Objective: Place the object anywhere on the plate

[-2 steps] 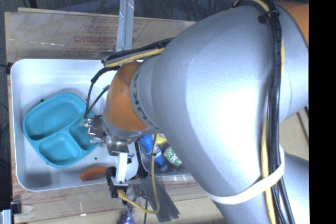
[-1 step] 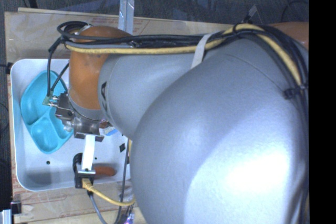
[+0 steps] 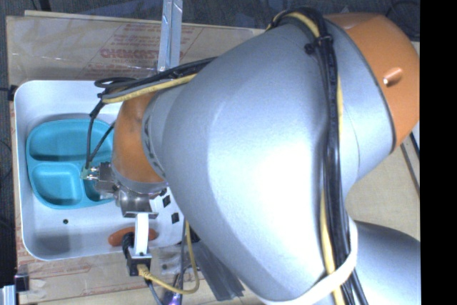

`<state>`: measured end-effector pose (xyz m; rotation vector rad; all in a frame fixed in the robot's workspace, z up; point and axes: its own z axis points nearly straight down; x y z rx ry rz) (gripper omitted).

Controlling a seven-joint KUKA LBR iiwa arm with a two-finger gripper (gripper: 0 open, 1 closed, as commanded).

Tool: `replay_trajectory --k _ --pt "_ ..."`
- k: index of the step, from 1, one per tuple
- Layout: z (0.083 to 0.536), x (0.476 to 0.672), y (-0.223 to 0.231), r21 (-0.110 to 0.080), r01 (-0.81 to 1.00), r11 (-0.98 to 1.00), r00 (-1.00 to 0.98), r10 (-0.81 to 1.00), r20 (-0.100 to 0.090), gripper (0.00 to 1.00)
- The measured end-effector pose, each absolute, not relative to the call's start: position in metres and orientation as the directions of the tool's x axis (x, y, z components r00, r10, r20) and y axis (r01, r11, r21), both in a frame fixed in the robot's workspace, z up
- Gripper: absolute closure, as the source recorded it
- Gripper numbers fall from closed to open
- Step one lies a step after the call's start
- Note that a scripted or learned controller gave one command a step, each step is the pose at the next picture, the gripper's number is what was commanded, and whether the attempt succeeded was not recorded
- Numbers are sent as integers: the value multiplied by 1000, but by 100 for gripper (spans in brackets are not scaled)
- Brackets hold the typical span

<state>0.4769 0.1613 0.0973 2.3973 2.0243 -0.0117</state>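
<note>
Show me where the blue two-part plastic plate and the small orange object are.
blue two-part plastic plate (image 3: 63, 143): camera view, bare floor of its upper compartment.
small orange object (image 3: 117, 237): camera view, its visible left end.

The arm (image 3: 285, 168) covers most of the bench, and its wrist (image 3: 136, 193) hangs low just right of the plate (image 3: 61, 153), with a black cable (image 3: 93, 128) crossing the plate's right edge. The plate's two wells lie open from above. Bare bin (image 3: 28, 243) floor shows along the left wall and front-left corner, up to an orange thing (image 3: 116, 237) by the wrist.
</note>
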Motion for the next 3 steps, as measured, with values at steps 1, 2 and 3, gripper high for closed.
replay_trajectory --k 1,2,3 --pt "125 476 101 -5 996 89 -89 996 0 100" --pt "95 476 157 -14 991 130 -130 991 -20 100" --pt "284 480 188 -6 958 286 -286 958 -2 100"
